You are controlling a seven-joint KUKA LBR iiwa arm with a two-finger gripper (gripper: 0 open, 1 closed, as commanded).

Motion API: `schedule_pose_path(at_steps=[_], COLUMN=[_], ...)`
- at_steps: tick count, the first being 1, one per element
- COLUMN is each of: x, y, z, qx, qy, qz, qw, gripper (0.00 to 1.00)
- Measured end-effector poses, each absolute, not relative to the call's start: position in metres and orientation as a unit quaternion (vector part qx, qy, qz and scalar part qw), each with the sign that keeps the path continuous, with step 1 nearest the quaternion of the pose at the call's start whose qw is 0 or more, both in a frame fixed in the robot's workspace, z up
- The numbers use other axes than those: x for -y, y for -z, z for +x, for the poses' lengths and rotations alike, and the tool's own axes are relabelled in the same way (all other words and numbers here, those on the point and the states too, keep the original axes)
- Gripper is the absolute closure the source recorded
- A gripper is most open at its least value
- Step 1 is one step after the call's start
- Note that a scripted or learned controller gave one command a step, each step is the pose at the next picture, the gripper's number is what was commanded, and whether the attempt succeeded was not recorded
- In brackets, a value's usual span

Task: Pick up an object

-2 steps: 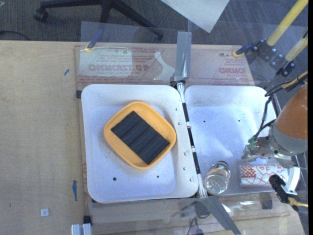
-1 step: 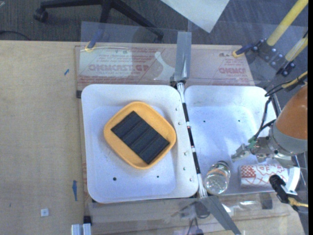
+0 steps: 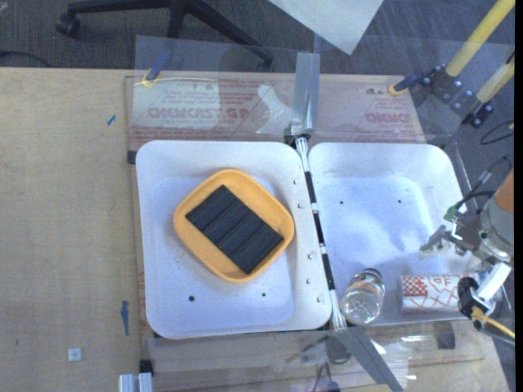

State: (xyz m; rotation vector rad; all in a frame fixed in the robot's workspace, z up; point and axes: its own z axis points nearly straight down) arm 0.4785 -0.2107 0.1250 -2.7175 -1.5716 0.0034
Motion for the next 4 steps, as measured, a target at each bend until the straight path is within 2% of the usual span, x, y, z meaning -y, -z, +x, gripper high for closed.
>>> schedule_pose_path(at_steps=[1,2,3,4], x=[0.13,0.167,0.098,0.092], y=[-0.112,-0.19,-0.131,-0.158], z=[0.48,0.492,0.483,0.479], qx=[0.435,0.294,0.268,0.388], qy=[-0.0003,-0.0018,0.0058,-0.0009], qz=[-0.901,-0.956,-0.963,-0.922], qw=[0.001,0.001,-0.006,0.0], gripper=[0.0,0.0,0.0,0.0])
